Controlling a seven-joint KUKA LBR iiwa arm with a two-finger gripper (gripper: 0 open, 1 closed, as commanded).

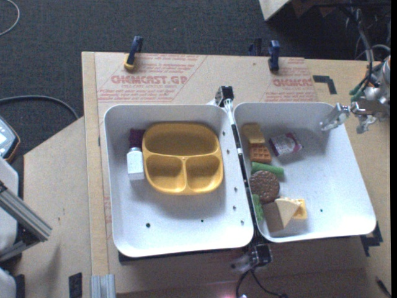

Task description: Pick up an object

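Toy foods lie along the left side of the right bin: a tan bread block, an orange waffle, a green bean, a brown cookie, a cheese wedge and a purple-and-white packet. My gripper hangs over this bin's far right corner, well to the right of the packet. It is open, and nothing sits between its fingers.
The left bin holds a yellow divided plate, with a small white bottle and a dark purple item beside its left edge. Clamps grip the board's far edge. The right bin's right half is bare.
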